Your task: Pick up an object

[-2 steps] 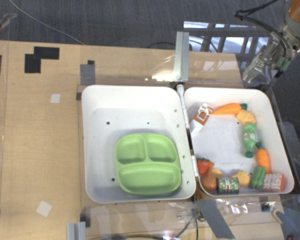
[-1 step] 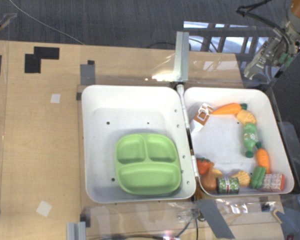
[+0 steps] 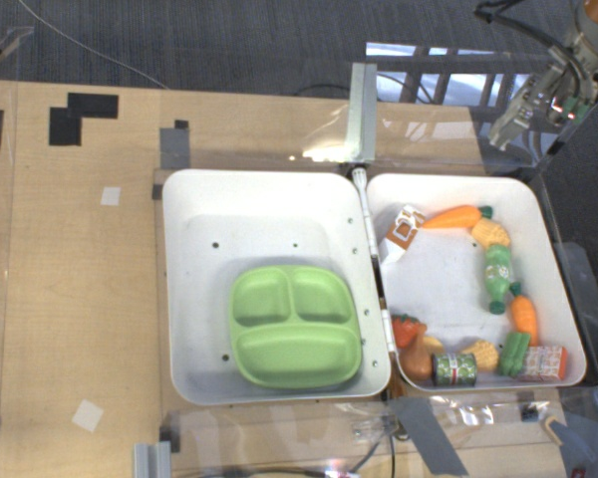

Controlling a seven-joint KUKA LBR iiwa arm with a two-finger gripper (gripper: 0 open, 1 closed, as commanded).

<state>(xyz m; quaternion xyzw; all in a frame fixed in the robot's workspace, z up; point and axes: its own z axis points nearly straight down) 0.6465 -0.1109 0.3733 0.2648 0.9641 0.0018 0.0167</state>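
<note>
1. Pale wood is what we see for the bench [image 3: 70, 297], with a few black squares and small tape bits on its left part, and dark grey carpet [image 3: 229, 18] beyond the far edge.
2. Two shallow white bins sit side by side, rims touching in the middle. The left bin [image 3: 194, 217] holds just a green divided plate [image 3: 295, 327], lying flat toward the near right part, so the far and left floor is bare.
3. The right bin [image 3: 548, 227] is where the stuff to pick is, and it mostly hugs the walls. Along the far wall: an orange carrot [image 3: 449, 217] and a small white carton [image 3: 401, 232] next to it.
4. Down the right wall we've got a corn piece [image 3: 490, 233], a green bottle [image 3: 496, 277] and another orange carrot-like piece [image 3: 523, 316].
5. The near wall is packed: a green-label can [image 3: 454, 368], a red and white box [image 3: 544, 362], and a couple of red and yellowish bits crammed in the near left corner, all touching or just beside each other.
6. The middle floor of the right bin is open white.
7. The gripper [image 3: 518, 118] hangs up beyond the right bin's far right corner, outside the rim and well apart from everything. We see nothing in it, and we honestly can't tell how wide it's set.
</note>
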